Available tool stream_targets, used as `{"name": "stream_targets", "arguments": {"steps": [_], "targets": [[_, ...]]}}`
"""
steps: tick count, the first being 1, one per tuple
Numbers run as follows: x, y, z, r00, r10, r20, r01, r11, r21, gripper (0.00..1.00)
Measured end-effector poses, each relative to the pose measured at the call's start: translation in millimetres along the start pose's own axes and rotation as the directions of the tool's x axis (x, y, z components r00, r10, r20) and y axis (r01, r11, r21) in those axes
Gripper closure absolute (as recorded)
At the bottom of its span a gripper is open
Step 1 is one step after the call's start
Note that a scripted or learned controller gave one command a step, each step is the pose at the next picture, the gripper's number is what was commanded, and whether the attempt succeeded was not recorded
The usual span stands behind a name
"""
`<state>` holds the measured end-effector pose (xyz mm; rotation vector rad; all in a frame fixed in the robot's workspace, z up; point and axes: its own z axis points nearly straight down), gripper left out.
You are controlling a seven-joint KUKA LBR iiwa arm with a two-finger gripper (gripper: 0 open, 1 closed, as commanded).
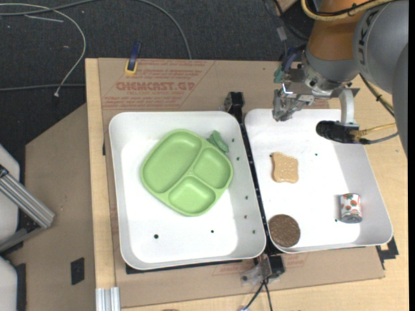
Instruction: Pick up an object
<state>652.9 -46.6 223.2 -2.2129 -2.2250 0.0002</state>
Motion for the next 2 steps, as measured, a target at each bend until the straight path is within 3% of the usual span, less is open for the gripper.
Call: {"name": "stream_targets", "arguments": {"steps": [2], "targets": [[100.2,-26.4,-6.5,1.000,0.001,0.000,-0.001,1.000,0.001,1.00]]}}
